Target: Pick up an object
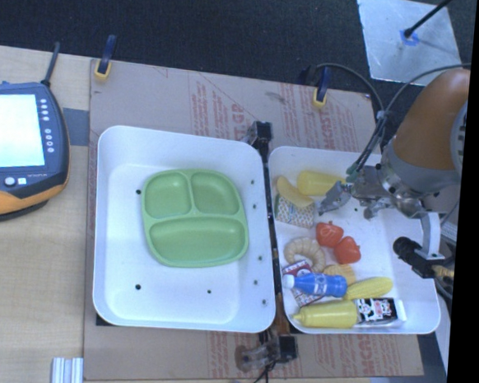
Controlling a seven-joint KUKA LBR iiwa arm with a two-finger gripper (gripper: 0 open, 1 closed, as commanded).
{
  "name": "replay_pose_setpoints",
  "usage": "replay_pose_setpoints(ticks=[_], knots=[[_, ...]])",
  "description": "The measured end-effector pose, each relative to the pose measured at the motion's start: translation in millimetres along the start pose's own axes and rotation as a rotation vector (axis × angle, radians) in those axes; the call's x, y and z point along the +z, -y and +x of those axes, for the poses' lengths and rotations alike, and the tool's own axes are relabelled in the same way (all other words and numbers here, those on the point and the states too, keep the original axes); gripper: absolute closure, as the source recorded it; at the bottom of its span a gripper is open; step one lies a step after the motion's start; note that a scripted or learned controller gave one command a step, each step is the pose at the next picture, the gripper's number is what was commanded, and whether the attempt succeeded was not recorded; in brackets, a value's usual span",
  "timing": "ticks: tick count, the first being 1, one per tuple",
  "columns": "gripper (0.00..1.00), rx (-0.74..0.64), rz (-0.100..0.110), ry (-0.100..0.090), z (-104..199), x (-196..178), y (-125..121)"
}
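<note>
The right bin holds several toy foods: a yellow lemon, a yellow banana piece, two red pieces, a tan pretzel, a blue bottle, a corn cob, a yellow squash and a black-and-white carton. My gripper hangs over the upper part of this bin, just right of the lemon and above the red pieces. Its two grey fingers stand apart, open, with bare bin floor between them.
The left bin carries a green divided plate. A tablet-like pendant lies on the bench at far left. A black clamp sits where the two bins meet at the back. Cables arc above the arm's wrist.
</note>
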State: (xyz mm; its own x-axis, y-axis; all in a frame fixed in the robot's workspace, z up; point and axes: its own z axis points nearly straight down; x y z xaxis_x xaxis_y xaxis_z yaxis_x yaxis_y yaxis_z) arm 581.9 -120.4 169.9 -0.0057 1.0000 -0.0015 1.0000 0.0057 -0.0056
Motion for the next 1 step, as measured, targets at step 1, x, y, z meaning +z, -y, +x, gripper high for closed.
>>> replay_pose_setpoints(ticks=[1], knots=[[0.0,0.0,-0.001,0.0,-9.8,79.0,13.9]])
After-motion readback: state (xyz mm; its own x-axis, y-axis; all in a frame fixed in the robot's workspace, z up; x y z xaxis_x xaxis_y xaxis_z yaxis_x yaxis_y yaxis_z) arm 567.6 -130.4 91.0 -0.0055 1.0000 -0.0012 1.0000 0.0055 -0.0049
